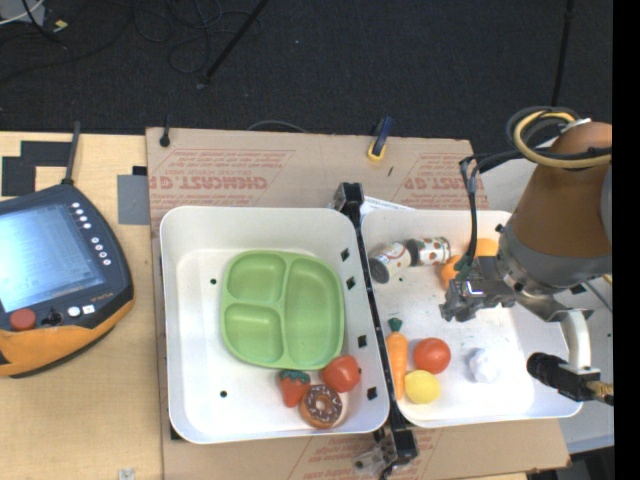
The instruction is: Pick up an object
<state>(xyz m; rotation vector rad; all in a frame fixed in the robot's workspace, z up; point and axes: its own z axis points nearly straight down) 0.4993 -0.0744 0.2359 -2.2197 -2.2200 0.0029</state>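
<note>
A teach pendant [55,268] lies on the bench [80,418] at 9 o'clock, screen lit, with an orange underside. Cardboard [250,173] with red print lies under two white bins. The left bin [190,268] and right bin [520,393] touch along the middle. A black clip [348,196] sits on their joint at 12 o'clock, and another [395,450] at 6. A blue and yellow clamp [378,140] grips the cardboard's 12 o'clock edge. Cables [60,8] trail over the dark floor at 11 o'clock.
</note>
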